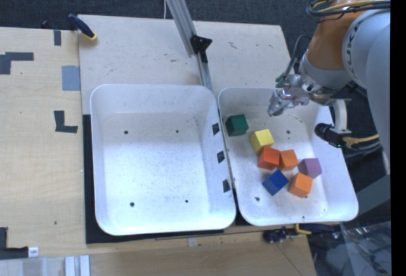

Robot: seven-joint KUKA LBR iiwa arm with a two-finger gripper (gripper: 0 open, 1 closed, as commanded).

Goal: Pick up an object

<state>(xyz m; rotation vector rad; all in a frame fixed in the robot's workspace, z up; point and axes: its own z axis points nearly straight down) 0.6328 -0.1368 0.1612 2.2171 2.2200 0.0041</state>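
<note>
Dark carpet surrounds a pale wooden table [38,160] carrying two shallow white bins side by side, seen from a fixed overhead camera looking down at a slant. At left sits the left bin [101,205]; the right bin [339,202] holds seven small blocks. A green cube [237,124] lies apart from the others near the bin's left wall. Below and to its right, a yellow cube [261,139] touches a red cube [269,157], which sits against an orange cube [288,158]. A blue cube [275,182], a second orange cube [301,184] and a purple cube [309,167] complete the cluster toward the bin's near right side. The grey arm [371,46], with its orange band [330,40], reaches in from the right, and its gripper [278,108] hangs over the upper part of the right bin, above and to the right of the green cube, with no block seen between the fingers; whether they are spread or pressed together cannot be told. A slanted metal pole [177,8] crosses the upper table, and a blue-and-yellow clamp [82,27] lies near its far left corner.
</note>
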